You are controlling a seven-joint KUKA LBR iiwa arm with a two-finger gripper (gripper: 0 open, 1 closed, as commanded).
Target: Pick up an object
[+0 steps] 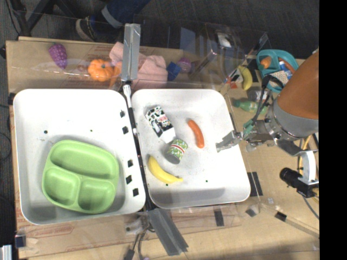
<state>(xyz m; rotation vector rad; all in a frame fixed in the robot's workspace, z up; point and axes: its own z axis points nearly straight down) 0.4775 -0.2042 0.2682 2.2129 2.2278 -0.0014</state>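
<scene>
Nearest the lower edge, bare wooden table (pixel 282 237) with strips of dark tape. Just above, two shallow white bins side by side, touching along a taped centre seam.

In the left bin (pixel 32 123), a green divided plate (pixel 81 176) with three compartments, lying toward the near left corner.

In the right bin (pixel 217 183), four small things, all clear of the tool. Closest to the near rim, a yellow banana (pixel 163 171), curved, lying flat. Just beyond and almost touching its upper end, a small green-and-white patterned cup (pixel 176 150), tipped on its side. Farther back, a black-and-white patterned carton (pixel 159 121), also lying down, near the cup's upper left. To the right of these, an orange carrot-like piece (pixel 196 132), lying apart from the rest.

At the right bin's right rim, the tool (pixel 229 142), low over the edge, pointing leftward into the bin. Nothing seen between its tips; whether spread or pressed together cannot be told. Behind it, the grey arm with its orange band (pixel 302 91), reaching in from the right.

Beyond the bins, along the far table edge: a purple toy (pixel 57 53), a small orange pumpkin (pixel 101 69), pink cloth (pixel 149 66), and at far right a cluster of coloured toys (pixel 265 69).
</scene>
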